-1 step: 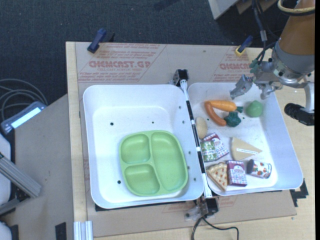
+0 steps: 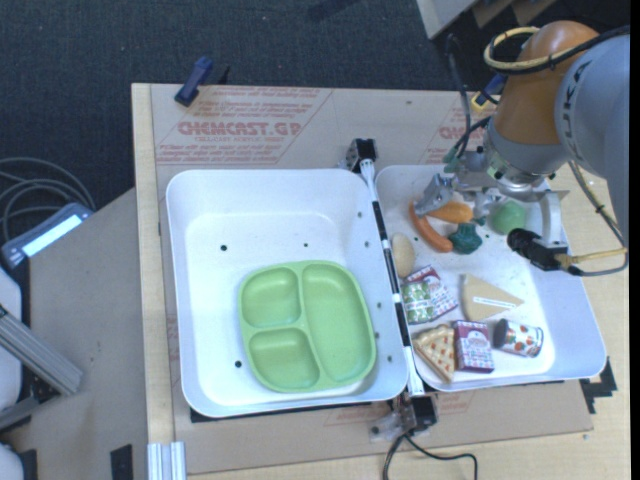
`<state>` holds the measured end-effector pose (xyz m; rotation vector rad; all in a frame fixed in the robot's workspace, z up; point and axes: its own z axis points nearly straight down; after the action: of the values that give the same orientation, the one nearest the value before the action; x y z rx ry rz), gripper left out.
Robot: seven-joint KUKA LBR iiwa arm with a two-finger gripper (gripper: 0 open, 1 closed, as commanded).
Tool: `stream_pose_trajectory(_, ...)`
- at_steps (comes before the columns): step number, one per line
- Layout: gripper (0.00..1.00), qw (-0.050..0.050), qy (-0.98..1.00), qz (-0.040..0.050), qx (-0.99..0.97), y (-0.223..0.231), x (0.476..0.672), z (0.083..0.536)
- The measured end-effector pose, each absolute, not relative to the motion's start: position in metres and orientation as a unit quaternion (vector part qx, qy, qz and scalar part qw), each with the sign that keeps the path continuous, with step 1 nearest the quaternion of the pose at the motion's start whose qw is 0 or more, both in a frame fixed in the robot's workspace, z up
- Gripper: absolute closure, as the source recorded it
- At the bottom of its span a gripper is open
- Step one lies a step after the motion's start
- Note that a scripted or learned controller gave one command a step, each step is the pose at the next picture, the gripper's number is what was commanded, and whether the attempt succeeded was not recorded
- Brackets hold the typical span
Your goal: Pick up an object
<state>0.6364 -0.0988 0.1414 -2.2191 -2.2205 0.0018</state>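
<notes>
My gripper (image 2: 462, 194) hangs low over the far end of the right bin (image 2: 590, 340), below the orange band of the arm (image 2: 540, 78). Directly under it lie an orange carrot-like toy (image 2: 455, 211), a reddish sausage (image 2: 432, 232) and a dark green piece (image 2: 466, 237); a pale green ball (image 2: 508, 215) sits just right of them. Whether the gripper touches any of these is hidden by its body. Nearer the front of the bin lie a beige egg shape (image 2: 403, 253), a printed packet (image 2: 424, 296), a cheese wedge (image 2: 489, 298), a pizza slice (image 2: 435, 351), a red box (image 2: 473, 347) and a small can (image 2: 519, 339).
The left bin (image 2: 200, 268) holds a green divided plate (image 2: 305, 324). A black clip (image 2: 361, 152) sits at the far end of the wall between the bins. A black cable part (image 2: 535, 250) of the arm hangs over the right bin's far right side.
</notes>
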Motion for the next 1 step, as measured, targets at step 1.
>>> stream_pose_trajectory(1,0.0,0.003,-0.707,0.0018,-0.707,-0.0946,0.6509,0.0834)
